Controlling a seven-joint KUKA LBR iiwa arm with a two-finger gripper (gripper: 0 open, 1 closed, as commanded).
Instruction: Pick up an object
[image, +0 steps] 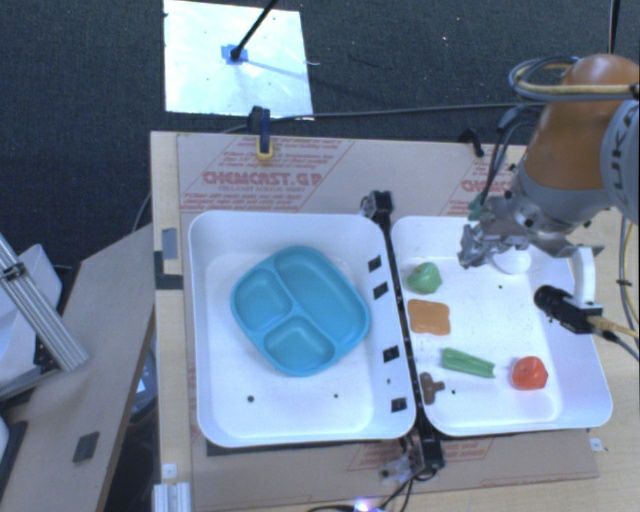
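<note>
The right bin (590, 400) holds several small objects. A round green piece (425, 277) lies near its left wall. Just below it sits a flat orange piece (429, 317). A long green pod (468, 363) and a red, tomato-like piece (529, 373) lie toward the front. A white object (514, 263) rests at the back of the bin. My gripper (482, 246) hangs over the back of this bin, right beside the white object and up-right of the round green piece. I see nothing held in it.
The left bin (215, 250) bears a blue divided plate (300, 310). A black divider with clips (395, 300) runs between the bins, with a small brown piece (431, 385) at its front end. A black fitting (560, 305) juts over the right bin's right side.
</note>
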